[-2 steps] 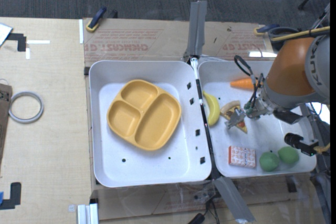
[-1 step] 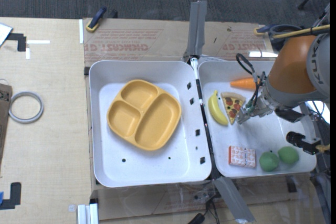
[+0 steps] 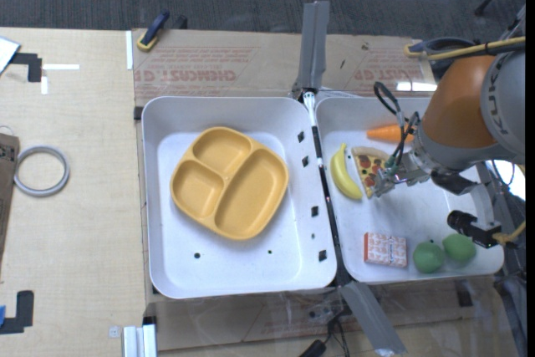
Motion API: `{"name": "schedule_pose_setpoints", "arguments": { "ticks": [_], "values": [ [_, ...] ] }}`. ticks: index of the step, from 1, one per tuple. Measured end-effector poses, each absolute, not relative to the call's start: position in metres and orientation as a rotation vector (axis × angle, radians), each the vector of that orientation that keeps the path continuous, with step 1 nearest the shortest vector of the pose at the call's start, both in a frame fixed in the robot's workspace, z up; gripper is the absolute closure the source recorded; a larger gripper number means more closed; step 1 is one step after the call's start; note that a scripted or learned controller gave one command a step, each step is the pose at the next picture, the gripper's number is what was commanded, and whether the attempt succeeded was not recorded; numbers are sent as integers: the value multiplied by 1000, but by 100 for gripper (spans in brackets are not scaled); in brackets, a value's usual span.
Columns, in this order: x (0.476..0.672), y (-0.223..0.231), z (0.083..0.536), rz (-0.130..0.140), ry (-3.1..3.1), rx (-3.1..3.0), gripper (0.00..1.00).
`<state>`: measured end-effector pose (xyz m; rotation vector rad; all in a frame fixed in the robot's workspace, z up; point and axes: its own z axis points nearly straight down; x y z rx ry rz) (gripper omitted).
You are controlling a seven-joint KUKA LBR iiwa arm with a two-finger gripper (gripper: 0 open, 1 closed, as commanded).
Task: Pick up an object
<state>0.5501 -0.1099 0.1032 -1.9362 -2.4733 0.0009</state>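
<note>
The jaws are hanging over the triangular toy pizza slice [image 3: 365, 167] in the right white bin [image 3: 435, 217], beside the yellow banana [image 3: 343, 173]; whether they are clenched cannot be told.

Tape roll [image 3: 39, 170] on bench [image 3: 75, 263], left.

Only readable thing I can spot is the red print on the cardboard sheet [image 3: 251, 63] lying behind the two bins: it reads like "CHEMCO13, GP", printed upside down from where the camera sits (so I'm not sure of every letter). The same red print seems to repeat on the cardboard to the right of the grey post, too faint to make out. The little box [image 3: 385, 249] in the right bin has a red pattern, but no legible words.
</note>
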Motion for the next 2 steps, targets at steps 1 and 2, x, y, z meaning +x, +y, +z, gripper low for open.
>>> {"name": "schedule_pose_setpoints", "arguments": {
  "ticks": [1,2],
  "values": [
    [546,-107,96,4,-2036,-2391,100],
    [571,-121,90,8,-1391,-2815,100]
  ]
}}
